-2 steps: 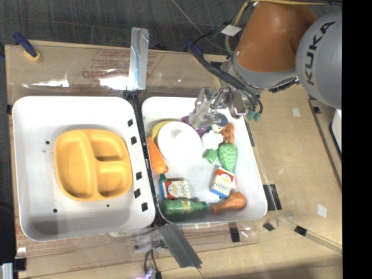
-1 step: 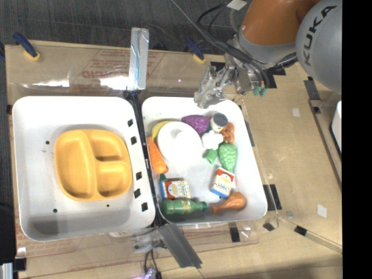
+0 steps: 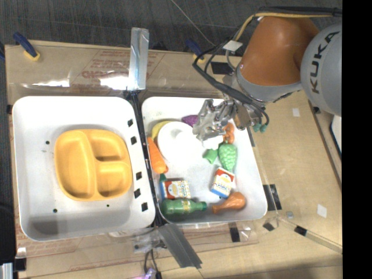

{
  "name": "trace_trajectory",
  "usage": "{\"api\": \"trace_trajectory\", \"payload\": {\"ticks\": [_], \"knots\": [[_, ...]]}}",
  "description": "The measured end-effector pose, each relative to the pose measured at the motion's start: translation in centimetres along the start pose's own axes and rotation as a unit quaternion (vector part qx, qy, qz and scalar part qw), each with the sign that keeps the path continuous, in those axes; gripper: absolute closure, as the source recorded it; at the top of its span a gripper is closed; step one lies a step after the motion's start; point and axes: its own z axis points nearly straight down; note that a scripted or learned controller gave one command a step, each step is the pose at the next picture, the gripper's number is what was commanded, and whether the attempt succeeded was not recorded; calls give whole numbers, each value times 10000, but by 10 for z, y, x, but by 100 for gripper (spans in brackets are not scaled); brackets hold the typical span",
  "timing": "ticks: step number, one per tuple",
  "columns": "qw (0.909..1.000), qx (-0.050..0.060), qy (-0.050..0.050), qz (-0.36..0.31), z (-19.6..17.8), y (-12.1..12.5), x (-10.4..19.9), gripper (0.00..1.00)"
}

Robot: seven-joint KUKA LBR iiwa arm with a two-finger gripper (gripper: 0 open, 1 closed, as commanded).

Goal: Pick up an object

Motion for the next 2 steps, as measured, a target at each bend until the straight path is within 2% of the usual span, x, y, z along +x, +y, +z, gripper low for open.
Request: {"api": "trace_trajectory", "payload": {"ticks": [1,2], "knots": [[9999,4,-14,-118,-18,-18,-68,100],[9999,13,-37,-126,-30,-18,-69,100]]}}
